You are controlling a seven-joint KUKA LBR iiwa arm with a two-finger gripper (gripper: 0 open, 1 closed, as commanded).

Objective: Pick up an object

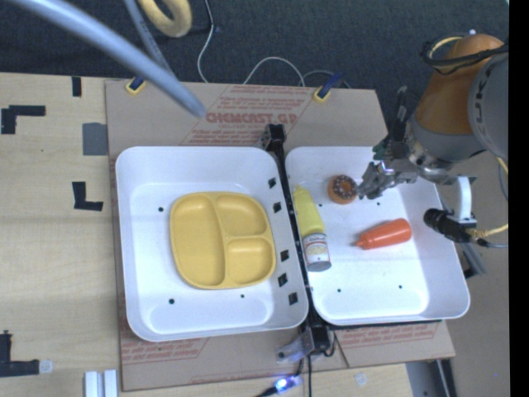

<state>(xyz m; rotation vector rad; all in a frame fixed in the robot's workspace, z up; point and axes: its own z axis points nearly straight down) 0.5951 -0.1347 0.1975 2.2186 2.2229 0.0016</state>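
Observation:
The right bin [430, 300] holds three objects. A small brown donut-like piece [340, 188] lies near its back left. An orange carrot [384, 234] lies in the middle, pointing left. A yellow bottle with a white label and grey cap [309, 226] lies along the bin's left wall. My gripper [368, 182] hangs low over the right bin, just right of the donut piece and behind the carrot. Nothing shows between its tips.
The left bin [140, 296] holds a yellow divided plate [221, 240]. A black divider [285, 222] separates the bins. A grey pole [99, 35] and a yellow loop [161, 2] cross the top left. The arm's orange band [455, 89] stands at the right.

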